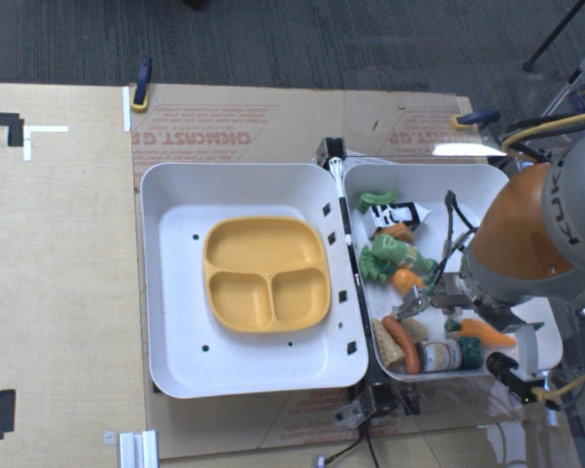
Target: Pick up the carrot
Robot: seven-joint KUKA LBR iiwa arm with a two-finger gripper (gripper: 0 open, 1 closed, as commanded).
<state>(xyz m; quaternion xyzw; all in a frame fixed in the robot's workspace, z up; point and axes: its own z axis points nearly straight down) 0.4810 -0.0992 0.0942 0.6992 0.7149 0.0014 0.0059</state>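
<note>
You have: yellow plate (267, 273); white bins (166, 291); orange carrot (486, 332); green broccoli (388, 256); tan table (49, 291); orange arm band (522, 232).

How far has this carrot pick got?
Done: the arm has reached over the right bin, the pincer low among the toys. In hand: nothing visibly gripped. Left: the carrot lies in the bin beside the arm, not yet lifted.

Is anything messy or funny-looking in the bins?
Nothing looks spilled or broken. The toy foods sit jumbled in the right bin, the carrot beside the bottle. The yellow divided plate lies flat in the left bin.
</note>
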